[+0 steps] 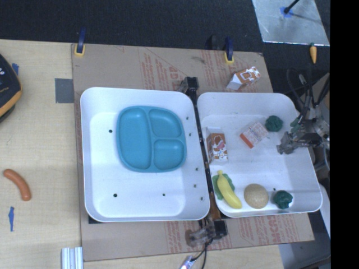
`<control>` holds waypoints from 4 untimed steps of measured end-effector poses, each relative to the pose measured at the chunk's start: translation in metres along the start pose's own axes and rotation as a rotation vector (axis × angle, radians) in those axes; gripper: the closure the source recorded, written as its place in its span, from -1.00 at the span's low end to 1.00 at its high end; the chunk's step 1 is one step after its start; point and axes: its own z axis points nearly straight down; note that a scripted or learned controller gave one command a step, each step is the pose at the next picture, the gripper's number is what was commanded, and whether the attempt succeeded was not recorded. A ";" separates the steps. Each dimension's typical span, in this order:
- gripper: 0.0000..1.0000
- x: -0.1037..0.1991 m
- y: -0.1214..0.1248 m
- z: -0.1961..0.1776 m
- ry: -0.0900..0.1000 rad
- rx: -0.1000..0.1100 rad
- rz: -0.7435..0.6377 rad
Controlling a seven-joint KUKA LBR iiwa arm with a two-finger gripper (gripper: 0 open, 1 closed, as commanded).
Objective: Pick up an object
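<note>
Cardboard covered the worktop (39, 122) beneath two white bins. At the right bin's (247, 105) far edge the end effector (285, 147) hung low; whether it was apart or together could not be told, and nothing was seen clamped. Just left of it lay a flat, crinkly packet (253, 134), judged light and slippery. Further off, a rounded, stiff-looking toy banana (226, 189) seemed best taken across its middle.
</note>
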 end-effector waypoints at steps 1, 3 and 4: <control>-1.00 0.000 0.000 0.000 0.000 -0.001 0.000; -1.00 0.030 0.099 0.114 0.001 -0.002 0.000; 1.00 0.029 0.098 0.104 0.000 0.000 -0.004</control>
